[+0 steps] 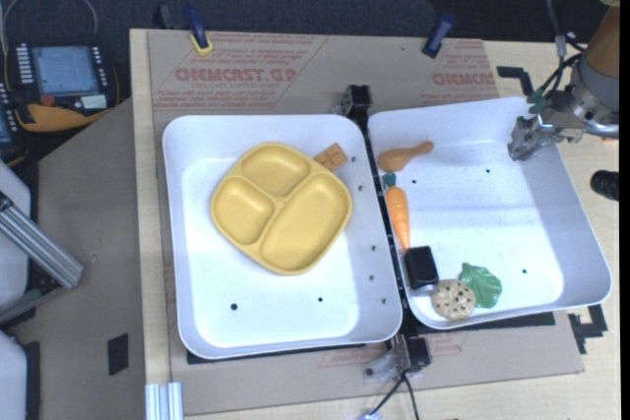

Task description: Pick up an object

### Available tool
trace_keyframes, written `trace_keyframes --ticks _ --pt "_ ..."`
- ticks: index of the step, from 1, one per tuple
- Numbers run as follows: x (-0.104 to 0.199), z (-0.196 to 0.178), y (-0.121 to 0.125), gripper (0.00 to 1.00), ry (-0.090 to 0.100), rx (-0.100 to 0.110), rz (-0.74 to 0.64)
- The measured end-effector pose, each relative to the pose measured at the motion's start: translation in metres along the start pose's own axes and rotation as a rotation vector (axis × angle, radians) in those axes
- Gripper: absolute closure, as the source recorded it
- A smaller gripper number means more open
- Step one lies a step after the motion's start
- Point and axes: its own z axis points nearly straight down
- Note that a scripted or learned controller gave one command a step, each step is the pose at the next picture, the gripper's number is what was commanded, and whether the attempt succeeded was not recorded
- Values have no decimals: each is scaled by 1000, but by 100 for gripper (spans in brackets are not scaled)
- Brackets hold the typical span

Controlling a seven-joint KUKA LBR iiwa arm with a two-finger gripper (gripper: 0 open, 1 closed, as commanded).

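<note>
End effector: grey metal, seen at the far right corner of the right bin, hanging above that bin's rim. Whether anything is gripped cannot be told; nothing is visibly carried beneath it.

Step in hand, as judged: approach to a pick, no object yet secured. A descent is best aimed at an item lying apart from its neighbours and from the bin wall, with the closing direction set across the item's narrow axis.

Candidates, all placed relative to the right bin:
- Drumstick: tan, smooth, bulbous at one end and tapering to a thin shank; near the far left corner, lying flat. Judged the freest target.
- Carrot: orange, slender cone with a green tip; along the left wall, close against it, so clearance is poor.
- Black block: matte, squarish; near the left wall toward the near edge.
- Cookie: round, flat, pale with dark specks; at the near edge, touching the leafy piece.
- Green leafy piece: crinkled, irregular outline.

Left bin: shallow, white, glossy. A yellow divided plate with three compartments is held in it; a small brown block lies at the plate's far edge.

Counter: brown board, printed.
</note>
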Motion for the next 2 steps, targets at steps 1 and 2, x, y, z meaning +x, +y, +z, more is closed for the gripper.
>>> trace_keyframes --ticks 1,2 --pt "1 -46 8 100 0 -1 -1" --pt "50 -52 6 100 3 7 -3"
